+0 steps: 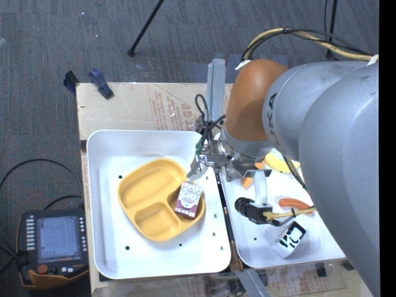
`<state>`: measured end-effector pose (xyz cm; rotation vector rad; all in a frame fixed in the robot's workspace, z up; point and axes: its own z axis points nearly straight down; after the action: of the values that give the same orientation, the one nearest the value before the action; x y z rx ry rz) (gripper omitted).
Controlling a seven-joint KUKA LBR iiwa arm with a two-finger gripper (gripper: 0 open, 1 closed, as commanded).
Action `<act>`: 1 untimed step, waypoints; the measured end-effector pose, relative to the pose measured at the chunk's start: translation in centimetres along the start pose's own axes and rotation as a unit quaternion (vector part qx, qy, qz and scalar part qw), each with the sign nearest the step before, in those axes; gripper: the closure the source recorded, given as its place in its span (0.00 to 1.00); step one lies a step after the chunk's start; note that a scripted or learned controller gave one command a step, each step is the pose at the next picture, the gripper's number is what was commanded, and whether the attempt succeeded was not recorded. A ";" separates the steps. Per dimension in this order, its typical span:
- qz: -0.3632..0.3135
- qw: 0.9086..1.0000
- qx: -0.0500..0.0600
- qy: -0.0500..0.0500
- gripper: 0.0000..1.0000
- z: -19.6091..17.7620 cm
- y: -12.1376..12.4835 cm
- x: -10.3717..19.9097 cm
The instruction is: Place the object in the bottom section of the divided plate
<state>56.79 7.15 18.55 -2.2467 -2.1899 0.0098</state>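
Observation:
A yellow divided plate lies in the left white bin. A small maroon and white carton rests tilted in the plate's right-hand section, near the rim. The smaller bottom section holds nothing. My gripper hangs just above the carton's top end, at the bin's right wall. Whether it touches or holds the carton is hidden by the wrist.
The right bin holds a white and black object, a red-orange item, a small orange piece and a yellow item partly under the arm. The big grey arm covers much of that bin.

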 end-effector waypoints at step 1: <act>0.000 1.000 0.000 0.000 0.00 0.0 0.0 0.0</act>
<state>56.79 7.15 18.55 -2.2467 -2.1899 0.0098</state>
